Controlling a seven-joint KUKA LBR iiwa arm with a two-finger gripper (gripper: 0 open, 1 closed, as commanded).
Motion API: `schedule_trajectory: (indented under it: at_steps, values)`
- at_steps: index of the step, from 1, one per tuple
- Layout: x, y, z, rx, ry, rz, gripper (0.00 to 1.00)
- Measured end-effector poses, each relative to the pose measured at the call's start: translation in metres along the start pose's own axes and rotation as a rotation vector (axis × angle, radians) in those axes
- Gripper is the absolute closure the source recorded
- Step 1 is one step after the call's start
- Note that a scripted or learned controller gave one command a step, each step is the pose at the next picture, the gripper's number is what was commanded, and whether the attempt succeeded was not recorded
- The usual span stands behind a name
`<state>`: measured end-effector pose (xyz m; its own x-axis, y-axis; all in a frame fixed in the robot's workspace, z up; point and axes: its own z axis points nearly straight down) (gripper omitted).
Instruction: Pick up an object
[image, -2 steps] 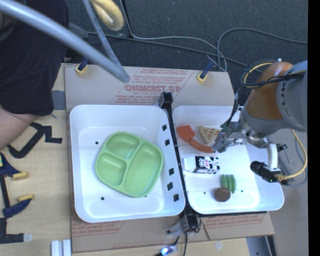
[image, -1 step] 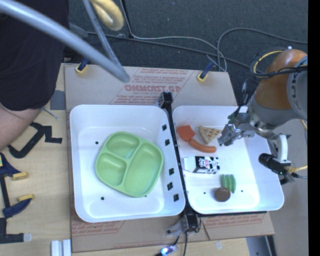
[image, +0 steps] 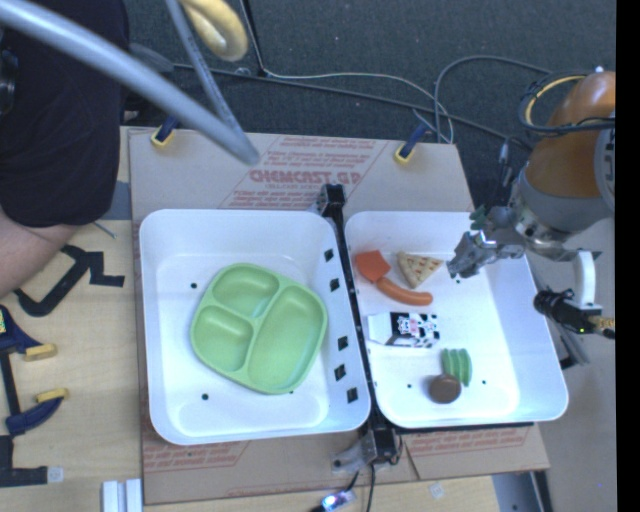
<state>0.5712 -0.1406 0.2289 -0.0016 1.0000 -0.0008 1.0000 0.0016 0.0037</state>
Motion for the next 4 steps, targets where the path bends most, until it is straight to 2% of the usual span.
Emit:
schedule_trajectory:
  at_steps: [1, 2, 3, 4]
  values:
    - [0.058, 0.005, -0.004, 0.004, 0.002, -0.005, 1.00]
    - [0.119, 0.018, -0.006, 0.004, 0.003, -0.006, 1.00]
    - [0.166, 0.040, 0.002, 0.005, 0.001, -0.004, 1.00]
    - [0.223, 0.046, -0.003, 0.005, 0.003, -0.005, 1.00]
